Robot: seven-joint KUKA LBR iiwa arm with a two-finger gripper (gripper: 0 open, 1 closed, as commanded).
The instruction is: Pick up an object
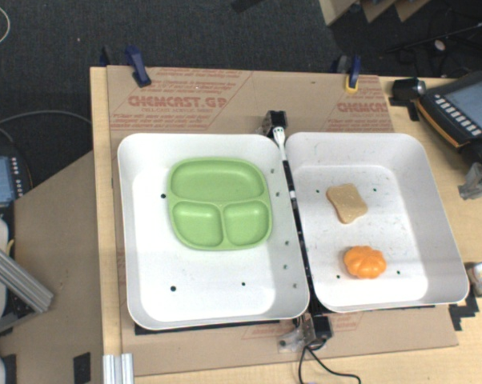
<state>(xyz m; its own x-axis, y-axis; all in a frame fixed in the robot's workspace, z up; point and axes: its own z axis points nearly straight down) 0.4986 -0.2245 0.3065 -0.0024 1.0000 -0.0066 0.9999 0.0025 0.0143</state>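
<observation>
Whether the gripper is open or closed, and whether it has hold of anything, cannot be told from this view, so places are given here by the bins and the things in them.

Two shallow white bins sit side by side on a cardboard sheet (185, 94) printed in red letters. The left bin (141, 238) and the right bin (405, 162) meet along their inner rims, and a black clip (275, 122) sits at the far end of that seam. Another dark fitting with wires shows at the near end of the seam.

In the left bin lies a green plate (219, 202), right side up, split into one long section on the far side and two smaller ones on the near side. It lies in the far half of the bin, with bare white floor in front of it.

In the right bin are two small things, apart from each other and touching neither wall. A tan bread slice (347, 203) lies flat near the middle of the bin. An orange toy (363, 262), rounded and ribbed like a small pumpkin, sits nearer the front rim, just to the right of the slice's line.

A blue clamp (137, 65) grips the far left edge of the cardboard, and a yellow clamp (352, 76) grips the far right edge. A black and orange handheld pad (457, 114) lies off the right bin's far corner. A metal rail (17, 282) shows at the lower left, on the dark floor.
</observation>
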